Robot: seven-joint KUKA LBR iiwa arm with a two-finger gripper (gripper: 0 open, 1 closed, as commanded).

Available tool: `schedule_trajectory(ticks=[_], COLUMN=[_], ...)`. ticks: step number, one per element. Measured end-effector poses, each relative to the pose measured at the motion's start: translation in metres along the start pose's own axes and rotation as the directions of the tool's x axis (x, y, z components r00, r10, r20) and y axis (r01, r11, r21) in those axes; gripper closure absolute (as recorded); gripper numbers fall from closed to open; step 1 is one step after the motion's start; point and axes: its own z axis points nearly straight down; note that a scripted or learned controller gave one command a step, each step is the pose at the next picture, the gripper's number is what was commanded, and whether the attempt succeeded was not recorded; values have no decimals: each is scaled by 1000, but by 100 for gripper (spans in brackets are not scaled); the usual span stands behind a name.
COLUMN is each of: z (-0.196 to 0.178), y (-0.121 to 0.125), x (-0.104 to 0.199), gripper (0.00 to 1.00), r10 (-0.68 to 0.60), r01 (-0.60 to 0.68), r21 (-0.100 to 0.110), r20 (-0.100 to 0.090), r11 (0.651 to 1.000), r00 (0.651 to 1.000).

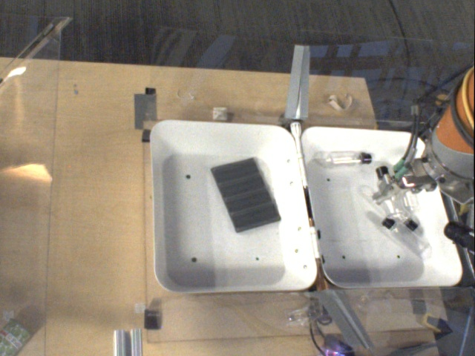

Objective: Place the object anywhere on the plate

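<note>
Two bins: shallow white plastic bins side by side, left bin [167, 199], right bin [438, 273].
Writing: none can be read on any item.
Plate: dark grey ribbed rectangular plate [246, 194], tilted, in the left bin.
Object: small clear plastic tube with black cap [344, 158], at the right bin's far edge.
Gripper: gripper [397, 206] over the right bin, its state cannot be told.

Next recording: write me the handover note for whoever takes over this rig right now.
Pincer: low in the right bin, near its right side; finger state unclear.
Dark ridged plate: lies flat in the left bin, nothing on it.
Clear tube-like object: lies near the right bin's top edge, apart from the pincer.
Done: nothing placed yet.
Left: get the object and set it on the plate.
</note>
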Motion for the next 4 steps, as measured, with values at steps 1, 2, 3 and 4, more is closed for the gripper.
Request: schedule_trajectory(ticks=[1,2,3,4], z=[-56,-77,-108,-101], y=[4,43,41,78], x=[-2,-3,30,-25], gripper=[100,100,100,100], r10=[22,559,865,975], r01=[-22,-559,-865,-975], r21=[1,4,3,3], r20=[1,3,5,8], r11=[1000,829,501,222], r00=[1000,829,501,222])
